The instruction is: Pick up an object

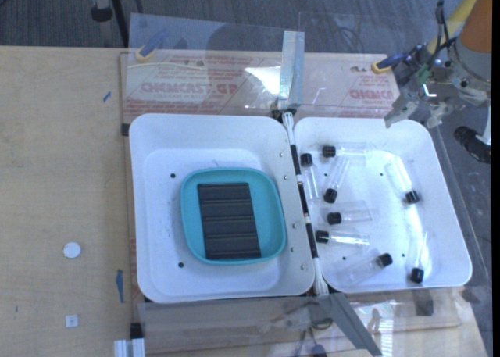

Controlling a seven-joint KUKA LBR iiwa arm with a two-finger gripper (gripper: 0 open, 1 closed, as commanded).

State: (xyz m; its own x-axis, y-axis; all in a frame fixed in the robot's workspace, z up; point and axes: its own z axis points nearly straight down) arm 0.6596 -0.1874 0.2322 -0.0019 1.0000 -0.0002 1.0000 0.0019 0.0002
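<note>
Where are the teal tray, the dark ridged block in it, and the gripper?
teal tray (190, 223): camera view, on its left rim.
dark ridged block (227, 220): camera view, centre of its top face.
gripper (412, 105): camera view, at its tip, above the right bin's far corner.

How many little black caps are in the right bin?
8 caps: four down the left side, one lower left, two at the bottom, one right. More may be hidden.
</note>
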